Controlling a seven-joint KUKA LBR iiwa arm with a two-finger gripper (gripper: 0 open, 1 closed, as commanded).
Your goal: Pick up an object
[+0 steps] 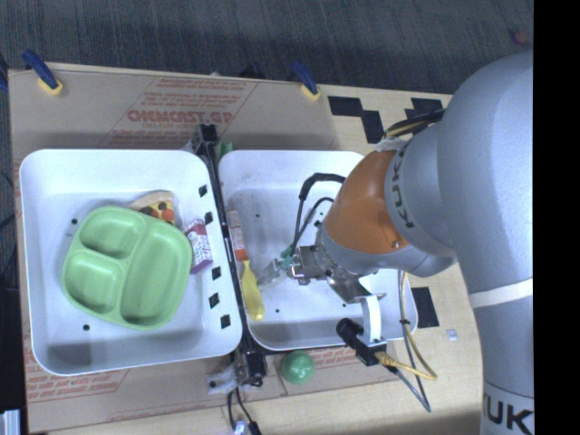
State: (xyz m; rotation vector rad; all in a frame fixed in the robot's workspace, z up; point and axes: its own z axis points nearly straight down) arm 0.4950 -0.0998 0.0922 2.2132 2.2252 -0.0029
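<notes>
1. At far left, the left bin (36, 243) held a green tray (127, 265) with three compartments, lying flat and tilted toward the bin's middle.
2. Just behind the tray's right edge sat a small item with orange and dark spots (161, 208), partly hidden; couldn't tell what it was.
3. Touching the tray's right side was a purple-and-white packet (199, 246).
4. Right bin (272, 166): a yellow banana-like piece (251, 293) lay along its left wall, with a thin red-orange stick (236, 234) just above it.
5. Outside the bins, on the cardboard at the front, sat a green ball (296, 367).
6. Gripper (288, 265) was low in the right bin, near the yellow piece, pointing left; jaw state couldn't be told, too blurred and small.
7. Arm (435, 198) with orange band covered the bin's right half.
</notes>
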